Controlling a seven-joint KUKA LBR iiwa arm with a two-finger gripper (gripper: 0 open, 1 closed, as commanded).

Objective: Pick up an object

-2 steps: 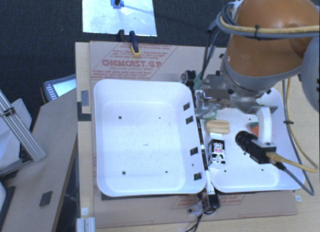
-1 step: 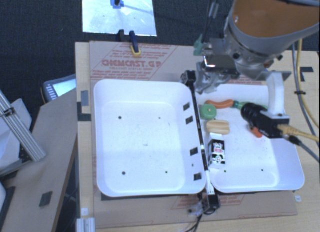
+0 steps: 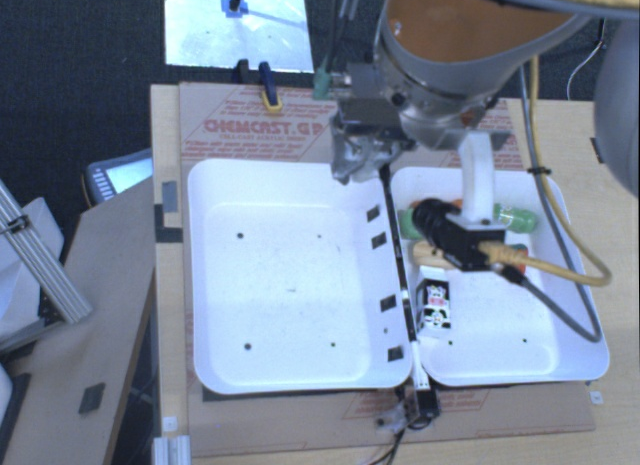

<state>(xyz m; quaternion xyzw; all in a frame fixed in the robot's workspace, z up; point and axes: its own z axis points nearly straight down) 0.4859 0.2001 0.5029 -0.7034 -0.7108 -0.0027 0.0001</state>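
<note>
We are hovering the grey metal gripper (image 3: 358, 158) above the far left corner of the right shallow white bin (image 3: 500, 345); we cannot tell whether its jaws are apart. Nothing is grasped yet, and a green plastic cylinder (image 3: 520, 219) is lying near that bin's far edge.

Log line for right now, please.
gripper at far end of divider | right bin: green object, small black-and-white item | grasp: none visible

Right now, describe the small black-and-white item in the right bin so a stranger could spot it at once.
Find the two white bins side by side and take the right bin, as the camera sees it. Close to its left wall, toward the front, lies a small black-and-white packet. The green object farther back is rounded and bright; this one alone is flat, rectangular, black and white.
</note>
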